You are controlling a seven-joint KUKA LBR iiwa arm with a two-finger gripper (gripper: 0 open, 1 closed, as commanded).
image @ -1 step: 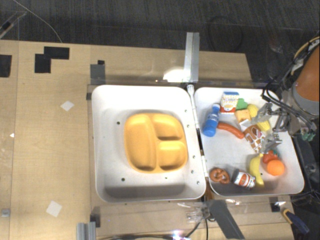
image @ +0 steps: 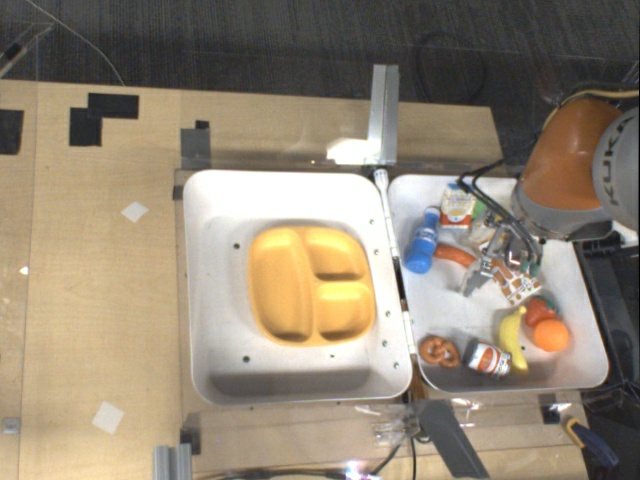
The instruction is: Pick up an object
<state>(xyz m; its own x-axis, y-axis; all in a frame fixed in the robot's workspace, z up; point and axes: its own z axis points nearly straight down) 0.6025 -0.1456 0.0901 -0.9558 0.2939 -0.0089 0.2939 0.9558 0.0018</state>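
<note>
Here the gripper hangs open and empty in the right bin, beside the blue bottle.

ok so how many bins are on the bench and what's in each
2. The left bin holds a yellow divided tray. The right bin holds the small toys, with the gripper over them; some may be hidden beneath it.

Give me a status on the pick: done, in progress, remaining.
Done: the arm has reached into the right bin, with the gripper low among the items beside the orange sausage-shaped piece and blue bottle. In hand: nothing visibly held. Left: grasp and lift an object; the banana, orange and pretzel lie untouched. The yellow tray sits in the left bin.
</note>
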